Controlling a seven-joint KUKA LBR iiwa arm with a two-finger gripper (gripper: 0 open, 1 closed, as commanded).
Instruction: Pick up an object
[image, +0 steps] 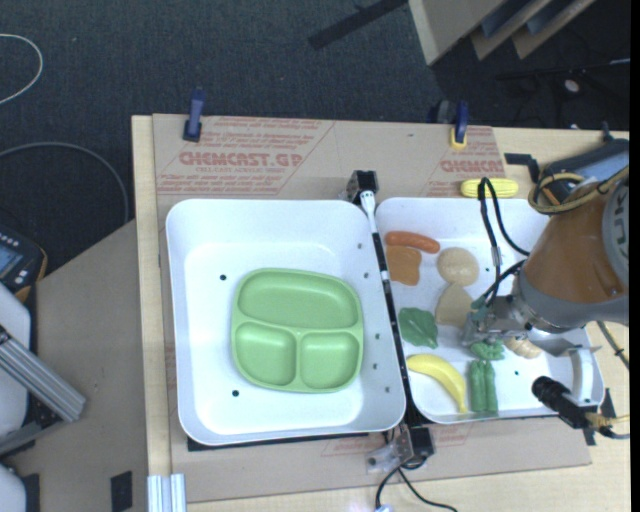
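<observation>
Dark carpet surrounds the brown cardboard-topped desk (300, 150); two shallow white plastic bins (190, 300) fill centre frame; whether the jaws are open cannot be told.

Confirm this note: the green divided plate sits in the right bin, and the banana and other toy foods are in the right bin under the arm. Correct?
Not quite. The camera view shows the green divided plate in the left bin, not the right. The banana and other toy foods are indeed in the right bin, under the arm.
</observation>
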